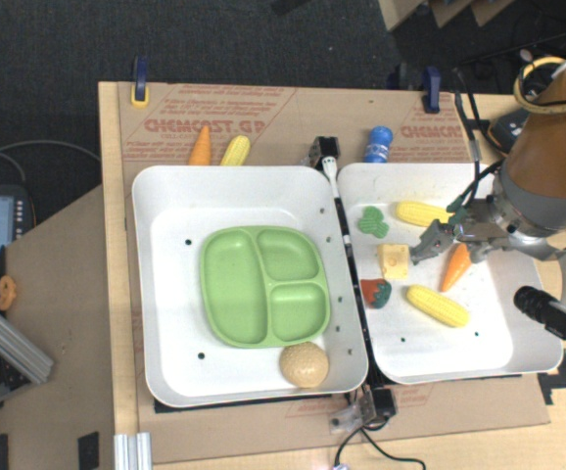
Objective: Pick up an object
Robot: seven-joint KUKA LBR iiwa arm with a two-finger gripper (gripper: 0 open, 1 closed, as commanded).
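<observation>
Arm (pixel 547 164) cut off at right edge. Carrot (pixel 453 268) upper end hidden under gripper (pixel 440 241); finger state unreadable.

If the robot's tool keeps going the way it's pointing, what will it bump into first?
Probably the cheese cube. The tool points left across the right bin, with the carrot beside it and the cheese just ahead of its tips. From above, height is hard to judge, so it might pass over.
</observation>
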